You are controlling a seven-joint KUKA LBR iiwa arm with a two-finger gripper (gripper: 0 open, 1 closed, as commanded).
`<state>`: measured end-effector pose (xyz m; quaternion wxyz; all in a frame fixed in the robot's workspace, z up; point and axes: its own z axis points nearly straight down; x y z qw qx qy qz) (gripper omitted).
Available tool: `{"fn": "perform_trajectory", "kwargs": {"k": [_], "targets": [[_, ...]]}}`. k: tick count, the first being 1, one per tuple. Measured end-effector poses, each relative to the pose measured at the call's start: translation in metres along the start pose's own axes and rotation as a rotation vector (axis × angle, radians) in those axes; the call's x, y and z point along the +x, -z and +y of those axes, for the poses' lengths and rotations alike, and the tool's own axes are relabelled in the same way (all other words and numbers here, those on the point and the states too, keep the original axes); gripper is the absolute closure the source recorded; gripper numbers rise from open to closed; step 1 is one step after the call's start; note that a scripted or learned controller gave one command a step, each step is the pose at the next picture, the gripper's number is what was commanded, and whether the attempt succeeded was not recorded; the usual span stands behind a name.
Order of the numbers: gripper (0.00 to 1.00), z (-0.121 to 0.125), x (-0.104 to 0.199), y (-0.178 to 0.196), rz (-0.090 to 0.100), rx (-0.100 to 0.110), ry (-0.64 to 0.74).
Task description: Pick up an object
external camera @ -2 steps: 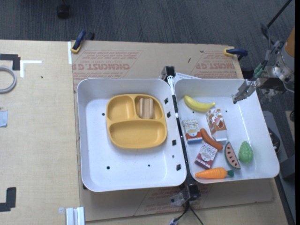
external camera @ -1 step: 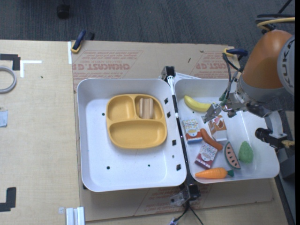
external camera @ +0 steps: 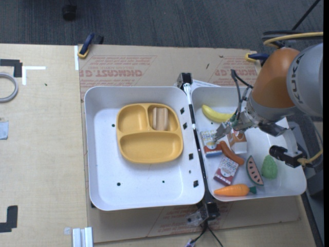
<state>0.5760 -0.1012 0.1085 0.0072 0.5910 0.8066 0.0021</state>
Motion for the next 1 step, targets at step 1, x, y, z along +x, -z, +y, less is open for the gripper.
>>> {"fn": "perform_trajectory", "kwargs": {"k": [1], "targets": [[1.00, 0.0020, -0.0021, 0.0120, -0.005, -0.007, -0.002]]}}
